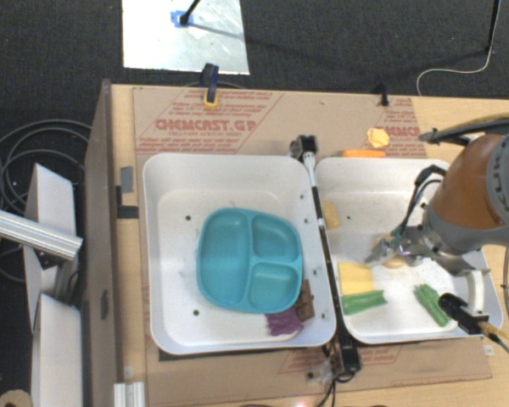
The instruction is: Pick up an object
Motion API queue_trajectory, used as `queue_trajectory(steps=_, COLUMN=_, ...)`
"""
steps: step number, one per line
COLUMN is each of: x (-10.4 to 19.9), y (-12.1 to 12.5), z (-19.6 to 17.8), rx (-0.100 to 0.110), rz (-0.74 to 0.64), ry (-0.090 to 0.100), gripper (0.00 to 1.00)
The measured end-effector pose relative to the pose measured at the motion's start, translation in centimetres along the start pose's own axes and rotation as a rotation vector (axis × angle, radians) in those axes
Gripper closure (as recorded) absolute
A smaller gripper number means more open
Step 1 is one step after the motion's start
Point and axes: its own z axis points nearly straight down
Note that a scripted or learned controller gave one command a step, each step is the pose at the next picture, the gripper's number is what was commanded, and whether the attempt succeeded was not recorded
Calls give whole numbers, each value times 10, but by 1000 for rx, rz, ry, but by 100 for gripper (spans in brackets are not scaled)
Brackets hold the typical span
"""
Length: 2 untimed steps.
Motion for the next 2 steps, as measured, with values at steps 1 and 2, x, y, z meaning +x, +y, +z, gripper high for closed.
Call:
queue_trajectory(steps=1, x=-59, y=-34, z=-77, rx=-4, rz=13, ry=-6, gripper=0)
queue_trajectory(steps=2, x=11, y=46, z=-54, rx=-4, rz=-5, ry=2, gripper=0)
